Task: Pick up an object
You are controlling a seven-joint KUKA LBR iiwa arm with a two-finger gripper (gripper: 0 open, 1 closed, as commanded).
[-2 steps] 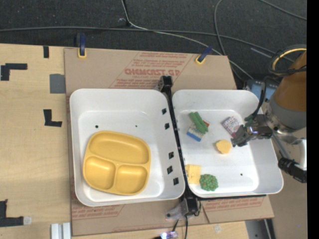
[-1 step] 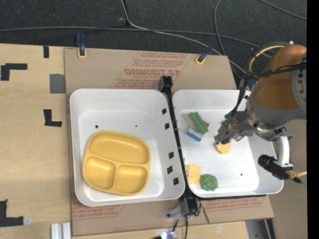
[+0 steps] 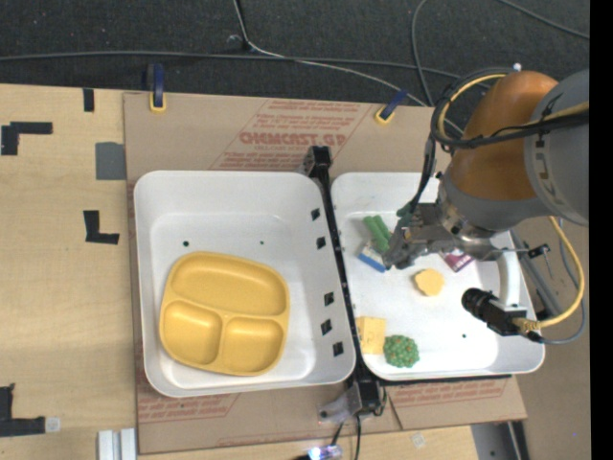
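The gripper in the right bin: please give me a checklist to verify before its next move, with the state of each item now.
1. Gripper is over the right bin: ok.
2. Nearest items, green block and blue piece, lie beside it: ok.
3. Something is held between its fingers: cannot tell.
4. Yellow chunk and green ball lie apart from it: ok.
5. Yellow tray sits in the left bin: ok.

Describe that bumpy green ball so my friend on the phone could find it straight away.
Start at the right-hand white bin, the one the arm reaches over. Go to its near edge, where a flat yellow square lies by the divider. The green ball sits just right of it: round and knobbly like broccoli, unlike the smooth green stick farther back.
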